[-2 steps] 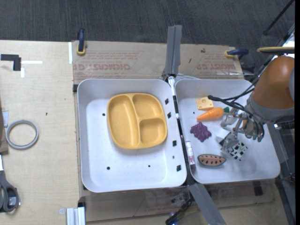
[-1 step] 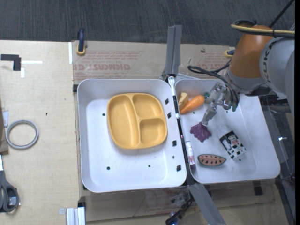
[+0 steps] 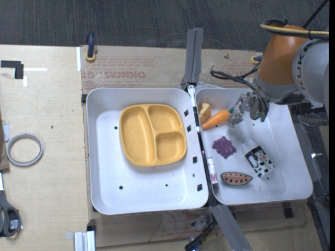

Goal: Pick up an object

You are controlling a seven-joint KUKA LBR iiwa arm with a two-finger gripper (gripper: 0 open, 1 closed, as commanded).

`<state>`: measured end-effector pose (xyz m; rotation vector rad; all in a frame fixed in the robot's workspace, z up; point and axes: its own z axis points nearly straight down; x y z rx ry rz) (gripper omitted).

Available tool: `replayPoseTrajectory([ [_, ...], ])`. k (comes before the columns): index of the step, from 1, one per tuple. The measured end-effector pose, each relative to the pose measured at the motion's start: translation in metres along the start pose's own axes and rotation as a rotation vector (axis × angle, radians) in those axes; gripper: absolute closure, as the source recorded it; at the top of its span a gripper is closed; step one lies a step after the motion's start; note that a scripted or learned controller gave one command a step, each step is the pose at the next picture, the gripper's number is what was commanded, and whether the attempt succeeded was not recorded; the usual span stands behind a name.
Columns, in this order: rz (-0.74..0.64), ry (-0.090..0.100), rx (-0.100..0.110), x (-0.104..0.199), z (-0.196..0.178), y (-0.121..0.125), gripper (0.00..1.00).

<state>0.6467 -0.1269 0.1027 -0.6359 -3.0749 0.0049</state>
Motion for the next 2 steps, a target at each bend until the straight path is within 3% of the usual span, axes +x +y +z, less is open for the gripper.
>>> replayPoseTrajectory([
  [1,0.193,0.001,-0.001,0.0236,0.0123,0.027,1.0],
  [2,0.369,0.002,0.0,0.0143,0.0126,0.0204,1.0],
])
